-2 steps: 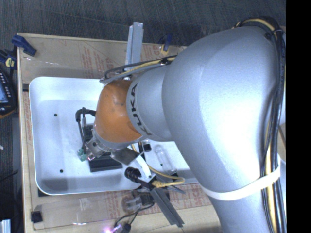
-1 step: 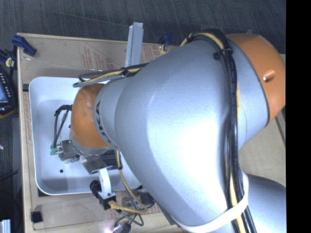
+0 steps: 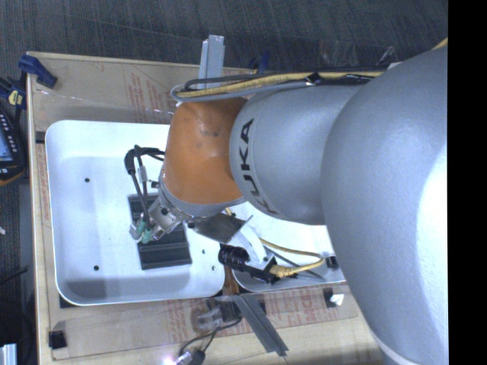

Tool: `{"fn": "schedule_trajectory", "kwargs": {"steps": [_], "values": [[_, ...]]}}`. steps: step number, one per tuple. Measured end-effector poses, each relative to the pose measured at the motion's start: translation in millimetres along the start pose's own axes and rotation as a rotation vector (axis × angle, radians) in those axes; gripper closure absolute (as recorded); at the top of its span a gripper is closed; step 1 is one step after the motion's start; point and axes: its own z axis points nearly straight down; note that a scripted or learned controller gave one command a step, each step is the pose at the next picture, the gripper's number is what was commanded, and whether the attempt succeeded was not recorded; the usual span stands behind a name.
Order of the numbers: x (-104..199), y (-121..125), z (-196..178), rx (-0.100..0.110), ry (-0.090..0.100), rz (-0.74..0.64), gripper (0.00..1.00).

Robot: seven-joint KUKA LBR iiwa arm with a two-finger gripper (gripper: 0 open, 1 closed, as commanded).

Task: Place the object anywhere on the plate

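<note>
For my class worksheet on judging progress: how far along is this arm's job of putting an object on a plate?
Done: nothing visibly. No object can be seen resting on a plate.
In hand: the grey arm with its orange band has its two-finger gripper low inside the shallow white left bin; what it holds is unclear.
Left: the placing itself.

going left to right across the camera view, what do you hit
blue clamp → left bin → gripper over a dark block → orange band → grey arm
</note>
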Motion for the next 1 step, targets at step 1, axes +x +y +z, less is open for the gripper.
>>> {"fn": "schedule_trajectory", "kwargs": {"steps": [1], "values": [[60.3,40.2,78.7,0.007,0.001,0.305,1.00]]}}
